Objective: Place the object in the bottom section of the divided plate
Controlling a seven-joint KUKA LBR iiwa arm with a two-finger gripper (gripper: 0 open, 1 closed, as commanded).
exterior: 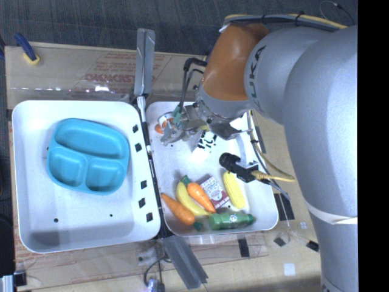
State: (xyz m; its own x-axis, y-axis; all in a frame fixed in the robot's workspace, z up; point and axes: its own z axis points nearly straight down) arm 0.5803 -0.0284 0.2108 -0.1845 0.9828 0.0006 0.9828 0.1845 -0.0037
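Arm bulk covers the right bin's point(267, 221) upper right; gripper point(173, 126) sits low at its top left, grip state unreadable. Toy food—carrots point(199, 196), banana point(187, 201), corn point(234, 189)—crowds the near edge. Blue divided plate point(89, 156) lies alone in the left bin point(36, 224), margins open all round.

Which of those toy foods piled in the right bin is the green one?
The green one lies flat along the near wall of the right bin, below the corn. The two carrots are orange, the banana yellow.
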